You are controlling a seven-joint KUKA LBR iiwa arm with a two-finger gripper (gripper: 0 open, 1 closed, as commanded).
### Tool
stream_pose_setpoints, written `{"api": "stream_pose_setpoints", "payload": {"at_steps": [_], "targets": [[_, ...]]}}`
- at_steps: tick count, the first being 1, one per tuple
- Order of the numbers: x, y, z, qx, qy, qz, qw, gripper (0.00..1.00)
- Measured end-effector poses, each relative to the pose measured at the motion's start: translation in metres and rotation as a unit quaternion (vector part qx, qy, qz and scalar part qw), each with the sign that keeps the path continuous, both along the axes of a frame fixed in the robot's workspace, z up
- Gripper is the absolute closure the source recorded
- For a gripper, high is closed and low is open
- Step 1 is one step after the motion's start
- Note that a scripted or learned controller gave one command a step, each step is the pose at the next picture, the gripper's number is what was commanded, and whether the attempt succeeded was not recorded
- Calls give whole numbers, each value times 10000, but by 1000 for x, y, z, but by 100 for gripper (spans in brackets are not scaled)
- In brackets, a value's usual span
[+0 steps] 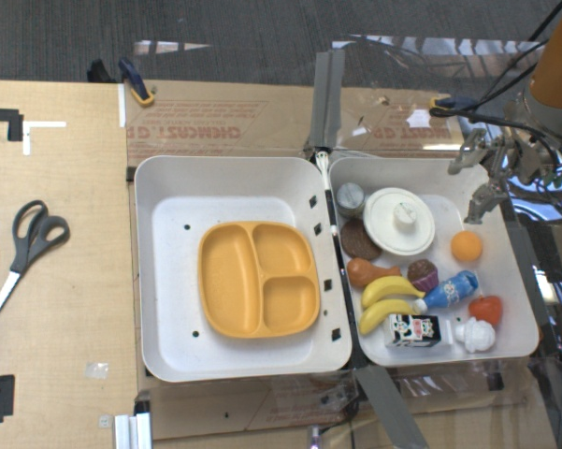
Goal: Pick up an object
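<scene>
The right bin holds several small things: a white round lid, an orange ball, two yellow bananas, a blue bottle, a black-and-white carton, a red piece and a brown disc. My gripper hangs over the bin's far right corner, above and just beyond the orange ball. Its two fingers stand apart with nothing between them. The arm's orange band shows at the top right edge.
The left bin holds a yellow divided tray. Scissors lie on the wooden bench at the left. Cardboard lies behind the bins, and cables hang near the arm at the right.
</scene>
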State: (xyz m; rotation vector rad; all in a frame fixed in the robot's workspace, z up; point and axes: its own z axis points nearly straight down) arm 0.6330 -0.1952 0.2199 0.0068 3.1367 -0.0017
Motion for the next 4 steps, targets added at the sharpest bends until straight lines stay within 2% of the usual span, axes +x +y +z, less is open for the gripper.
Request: {"api": "stream_pose_setpoints", "payload": {"at_steps": [1,2,3,4], "targets": [[-22,-27,-126,0,-4,-315,9995,0],[-20,-25,-115,-12,-31,-290,9996,100],[-19,84,-127,7,9,-1705,9854,100],[-35,7,-25,-1,-4,-100,9999,100]]}}
